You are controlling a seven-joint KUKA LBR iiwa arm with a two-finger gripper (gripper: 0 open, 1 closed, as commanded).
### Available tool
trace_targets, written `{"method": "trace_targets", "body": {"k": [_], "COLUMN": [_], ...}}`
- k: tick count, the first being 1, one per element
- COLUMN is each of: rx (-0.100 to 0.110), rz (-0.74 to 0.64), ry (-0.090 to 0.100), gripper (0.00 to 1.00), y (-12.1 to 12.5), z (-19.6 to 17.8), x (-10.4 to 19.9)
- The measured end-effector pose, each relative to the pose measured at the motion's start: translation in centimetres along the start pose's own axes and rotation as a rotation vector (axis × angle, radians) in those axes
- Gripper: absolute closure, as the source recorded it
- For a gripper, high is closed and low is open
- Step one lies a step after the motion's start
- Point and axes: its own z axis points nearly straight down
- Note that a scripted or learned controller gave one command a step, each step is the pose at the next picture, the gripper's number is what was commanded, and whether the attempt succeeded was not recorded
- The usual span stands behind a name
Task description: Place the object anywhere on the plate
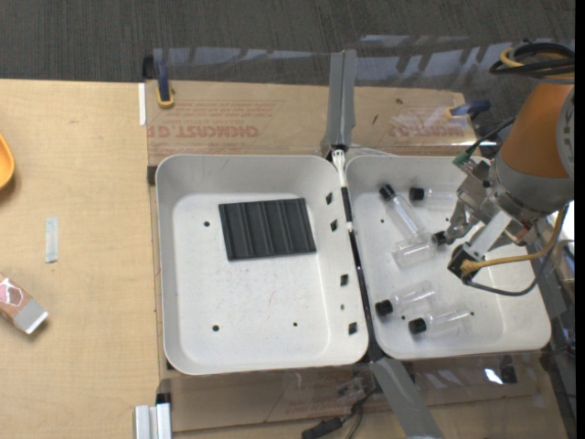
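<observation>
A dark ribbed plate (267,228) lies flat in the back half of the left bin (183,337). Several clear tubes with black caps lie scattered in the right bin (521,332): one tube (400,210) near the back, one (411,251) in the middle, and two (409,298) (441,320) toward the front. A small black cap (417,193) sits loose at the back. My gripper (450,232) hangs low over the right bin's right half, just right of the middle tube.
The bins' shared dividing rim (349,245) carries small black clips. Left of the bins the wooden bench (73,199) holds a small grey strip (51,240), a wrapped block (20,305) and an orange thing (5,161) at the edge.
</observation>
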Motion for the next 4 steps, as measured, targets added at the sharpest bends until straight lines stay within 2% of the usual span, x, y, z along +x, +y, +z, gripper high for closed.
{"method": "trace_targets", "body": {"k": [1,2,3,4], "rx": [-0.002,-0.001,-0.002,-0.002], "rz": [0.002,0.219,0.437,0.307], "ry": [0.001,-0.001,0.002,0.001], "gripper": [1.0,1.0,1.0,1.0], "y": [-6.1,-7.9,-12.4,-22.7], "z": [-5.8,3.0,11.8,12.9], "x": [9.9,16.1,21.6,22.2]}}
